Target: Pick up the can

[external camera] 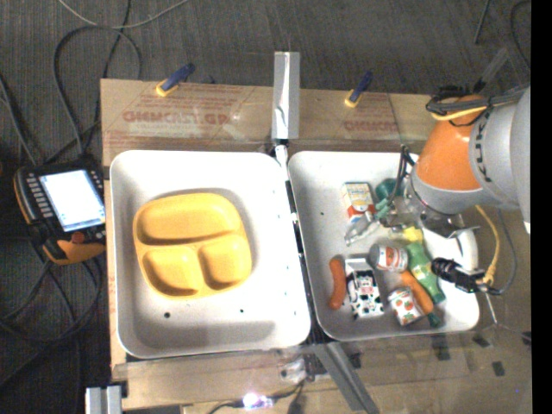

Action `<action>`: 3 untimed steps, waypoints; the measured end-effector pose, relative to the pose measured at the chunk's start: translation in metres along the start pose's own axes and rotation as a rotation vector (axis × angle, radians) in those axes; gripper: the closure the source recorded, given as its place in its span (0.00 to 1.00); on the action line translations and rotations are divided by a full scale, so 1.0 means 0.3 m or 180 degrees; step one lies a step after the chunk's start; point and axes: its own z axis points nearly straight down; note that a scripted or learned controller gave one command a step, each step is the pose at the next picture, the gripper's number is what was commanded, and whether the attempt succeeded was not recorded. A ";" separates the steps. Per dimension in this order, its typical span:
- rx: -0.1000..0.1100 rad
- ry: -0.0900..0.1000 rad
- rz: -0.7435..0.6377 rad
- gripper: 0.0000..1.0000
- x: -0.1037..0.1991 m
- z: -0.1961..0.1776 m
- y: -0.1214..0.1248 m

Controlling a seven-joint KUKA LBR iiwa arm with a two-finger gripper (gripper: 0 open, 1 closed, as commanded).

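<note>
Camera view gives us two white bins side by side on the desk (116, 119). Left bin (129, 317) holds a yellow divided tray (194, 241), approx. in its middle. Right bin (312, 188) holds the clutter: the can (389, 258), lying on its side w/ a red label, sits near the bin's centre, just beside a green item (423, 270) on its right. An orange sausage-like piece (335, 283) lies left of the can, and a small black-and-white carton (365, 294) is just below it. A white box w/ an orange label (356, 197) sits toward the bin's top, a small printed carton (404, 305) near the bottom. We see the arm (483, 158) reach in from the right; the hand (385, 216) is low over the right bin, just above the can, but we can't tell whether it's apart or together, as the metal parts blur into the clutter. A handheld screen unit (65, 201) lies left of the desk.
</note>
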 end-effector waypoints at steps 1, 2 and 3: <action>-0.0002 -0.0003 0.1158 0.00 -0.014 0.021 0.022; -0.0038 -0.0040 0.0861 0.00 0.094 0.032 0.105; -0.0038 -0.0022 0.1092 0.00 -0.013 0.030 -0.056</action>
